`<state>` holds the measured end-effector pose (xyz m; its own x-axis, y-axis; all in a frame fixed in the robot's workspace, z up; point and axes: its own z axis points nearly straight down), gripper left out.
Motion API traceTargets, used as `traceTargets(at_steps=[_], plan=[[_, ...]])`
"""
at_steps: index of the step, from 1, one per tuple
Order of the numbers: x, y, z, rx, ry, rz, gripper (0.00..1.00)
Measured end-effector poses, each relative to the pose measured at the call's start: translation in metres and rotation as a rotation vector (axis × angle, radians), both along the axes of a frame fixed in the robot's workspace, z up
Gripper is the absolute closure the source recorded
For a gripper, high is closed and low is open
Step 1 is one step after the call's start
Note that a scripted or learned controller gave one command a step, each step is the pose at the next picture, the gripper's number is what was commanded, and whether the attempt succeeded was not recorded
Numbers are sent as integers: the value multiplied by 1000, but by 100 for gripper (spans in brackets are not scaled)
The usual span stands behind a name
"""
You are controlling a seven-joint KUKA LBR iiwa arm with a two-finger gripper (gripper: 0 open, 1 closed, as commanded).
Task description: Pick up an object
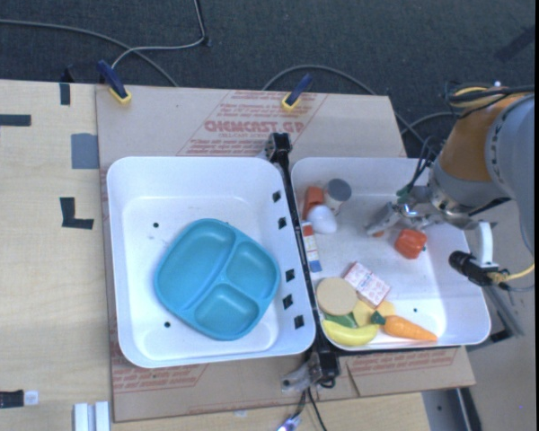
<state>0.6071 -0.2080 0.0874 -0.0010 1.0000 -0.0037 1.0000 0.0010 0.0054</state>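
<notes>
Camera view places the gripper [397, 220] inside the right bin [449, 281], low over its floor, with the grey arm [485, 155] and its orange band entering from the right. How far the fingers stand apart cannot be told at this resolution, and nothing is visible between them. One red pepper-shaped toy [410, 242] lies just beside the gripper, on its lower right; whether the two touch cannot be told. Further from the gripper, the right bin contains one orange cylinder [314, 197], one grey disc [339, 189] and one white ball [322, 218], grouped to its left near the dividing wall. Below the gripper lie one pink-and-white box [367, 283], one tan round biscuit [336, 296], one yellow banana [349, 333] and one orange carrot [406, 329]. Well to the gripper's left, the left bin [135, 196] holds one blue divided plate [217, 278].
</notes>
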Motion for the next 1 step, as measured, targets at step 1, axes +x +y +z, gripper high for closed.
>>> traceTargets(at_steps=[1], plan=[[-41,11,0,0,0,0,0]])
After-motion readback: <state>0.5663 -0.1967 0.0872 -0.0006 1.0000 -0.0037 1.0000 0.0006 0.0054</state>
